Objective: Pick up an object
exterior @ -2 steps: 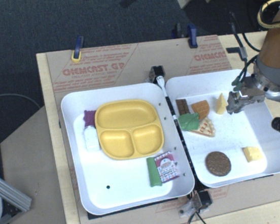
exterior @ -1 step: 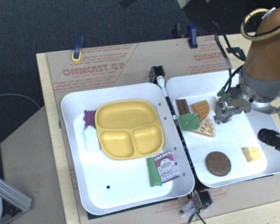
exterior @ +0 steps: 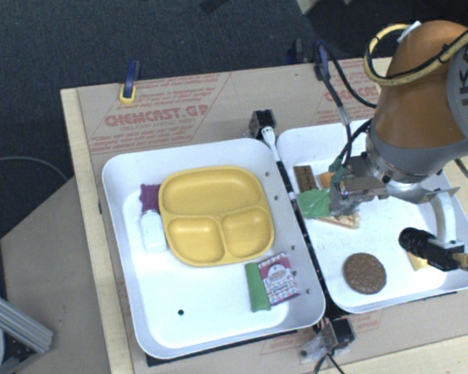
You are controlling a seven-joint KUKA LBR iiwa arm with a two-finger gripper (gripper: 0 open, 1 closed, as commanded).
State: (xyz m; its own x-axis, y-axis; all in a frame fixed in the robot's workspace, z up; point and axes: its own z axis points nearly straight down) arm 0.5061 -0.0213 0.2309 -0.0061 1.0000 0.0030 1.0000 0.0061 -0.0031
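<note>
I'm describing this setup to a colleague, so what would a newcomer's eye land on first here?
Probably the yellow divided tray, which fills much of the left bin. Next, the arm's big orange band at the right, above the gripper, which is low in the right bin by a green object. A brown disc lies nearer the front.

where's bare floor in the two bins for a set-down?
Left bin: widest bare patch is the front-left corner, below the yellow divided plate and left of the green packet. Its left edge is tight: a white bottle and a purple item hug the plate.
Right bin: crowded under the gripper; small gaps around the brown disc.
</note>
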